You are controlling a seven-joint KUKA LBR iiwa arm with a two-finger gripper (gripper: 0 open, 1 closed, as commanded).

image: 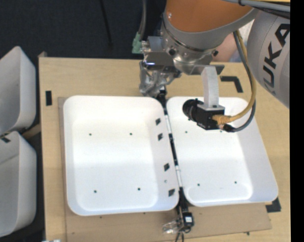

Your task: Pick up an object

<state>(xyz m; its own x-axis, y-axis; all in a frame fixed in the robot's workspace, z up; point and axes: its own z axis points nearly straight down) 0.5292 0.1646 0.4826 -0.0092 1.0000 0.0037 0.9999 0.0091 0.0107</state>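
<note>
Camera view: arm [202, 14] hangs where left bin [71, 150] meets right bin [252, 180].

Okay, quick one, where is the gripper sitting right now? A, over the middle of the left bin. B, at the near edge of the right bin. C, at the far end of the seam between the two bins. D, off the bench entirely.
C: the gripper hangs at the far rim where the left bin meets the right bin.
</note>
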